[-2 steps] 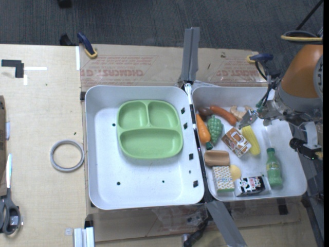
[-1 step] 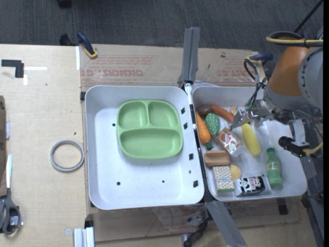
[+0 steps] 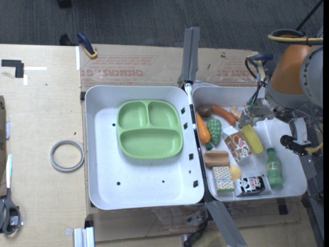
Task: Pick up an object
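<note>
The tool (image 3: 250, 116) hangs low in the right white bin (image 3: 294, 190), just beside the yellow plastic corn cob (image 3: 252, 139). Whether it grips anything, I cannot tell. The green divided plate (image 3: 150, 129) lies in the left bin (image 3: 97, 138).

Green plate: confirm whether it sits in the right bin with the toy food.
No, the green plate lies in the left bin, apart from the toy food.

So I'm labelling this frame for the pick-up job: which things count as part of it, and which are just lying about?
Part of the job:
tool
corn cob
carrot
green bottle
hot dog bun
right bin

Just lying about:
green divided plate
tape roll
scissors
blue clamp
</note>
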`<action>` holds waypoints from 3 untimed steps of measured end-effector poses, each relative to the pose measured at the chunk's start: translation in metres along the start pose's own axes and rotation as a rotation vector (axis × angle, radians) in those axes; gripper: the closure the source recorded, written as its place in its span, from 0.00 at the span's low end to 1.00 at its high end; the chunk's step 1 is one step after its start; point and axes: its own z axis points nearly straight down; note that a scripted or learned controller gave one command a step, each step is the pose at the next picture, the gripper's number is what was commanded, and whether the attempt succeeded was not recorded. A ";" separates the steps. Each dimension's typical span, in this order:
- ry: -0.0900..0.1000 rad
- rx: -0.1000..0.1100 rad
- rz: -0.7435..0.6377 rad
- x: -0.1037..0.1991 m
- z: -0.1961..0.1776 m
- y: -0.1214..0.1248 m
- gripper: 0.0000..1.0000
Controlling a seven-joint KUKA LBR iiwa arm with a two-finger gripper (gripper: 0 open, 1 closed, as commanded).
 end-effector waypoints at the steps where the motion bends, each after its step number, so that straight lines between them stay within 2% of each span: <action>1: 0.000 0.000 -0.037 0.015 -0.039 0.036 1.00; 2: 0.001 -0.002 -0.058 -0.008 -0.018 0.038 1.00; 3: 0.001 -0.002 0.083 -0.034 0.008 0.043 1.00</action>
